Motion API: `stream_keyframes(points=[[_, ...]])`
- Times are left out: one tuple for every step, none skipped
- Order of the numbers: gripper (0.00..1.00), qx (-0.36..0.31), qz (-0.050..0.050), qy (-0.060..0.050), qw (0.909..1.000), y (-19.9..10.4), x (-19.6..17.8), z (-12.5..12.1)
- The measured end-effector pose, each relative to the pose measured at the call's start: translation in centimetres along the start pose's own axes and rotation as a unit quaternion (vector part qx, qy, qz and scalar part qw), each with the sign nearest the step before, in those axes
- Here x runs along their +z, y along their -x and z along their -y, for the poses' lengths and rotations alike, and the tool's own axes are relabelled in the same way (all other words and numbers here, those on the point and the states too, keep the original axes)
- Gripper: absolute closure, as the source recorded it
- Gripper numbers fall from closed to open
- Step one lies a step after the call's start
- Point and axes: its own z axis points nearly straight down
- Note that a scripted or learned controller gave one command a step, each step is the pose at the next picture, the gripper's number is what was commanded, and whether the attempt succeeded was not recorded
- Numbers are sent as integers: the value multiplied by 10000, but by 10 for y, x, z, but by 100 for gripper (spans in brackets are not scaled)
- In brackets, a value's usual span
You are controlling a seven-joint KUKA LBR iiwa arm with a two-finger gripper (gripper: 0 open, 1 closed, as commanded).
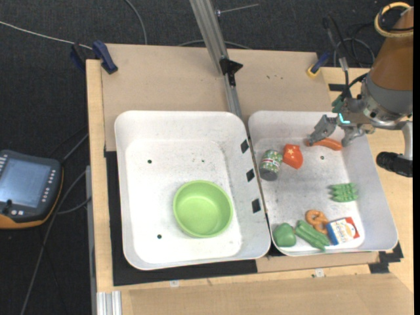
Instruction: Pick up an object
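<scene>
Overhead, the two-finger gripper point(336, 134) hangs over the far part of the right-hand shallow white bin point(374, 209), its grey fingers point(321, 131) spread apart, open, with nothing clamped between them. An orange carrot-shaped toy point(331, 144) lies on the bin floor just beneath and between the fingers; whether either fingertip touches it cannot be told. Grey arm with orange band point(394, 54) comes in from the right.

Near the gripper, toward the bin's middle: a red pepper-shaped toy point(293, 156), and touching or just beside it on the left, a small cylindrical can with green label point(270, 165), lying tilted close to the bin's left wall.

Further out, near side of the same bin: a green ridged leafy toy point(344, 191) by the right wall; a brown pretzel-shaped toy point(316, 218); a small white carton with red and blue print point(344, 231); a long green pod-shaped toy point(311, 235); a rounded green vegetable toy point(284, 235) in the near-left corner.

Left-hand shallow white bin point(141, 140) holds a light green plastic bowl point(203, 208), upright, in its near-right part. Both bins sit side by side on a wooden bench point(164, 77).
</scene>
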Motion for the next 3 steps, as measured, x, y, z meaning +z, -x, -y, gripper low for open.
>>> stream_keyframes(points=[[0,0,0,-1,10000,0,0,0],[0,0,-3,-27,10000,0,58,-4],[0,2,-3,-23,10000,1,104,5]])
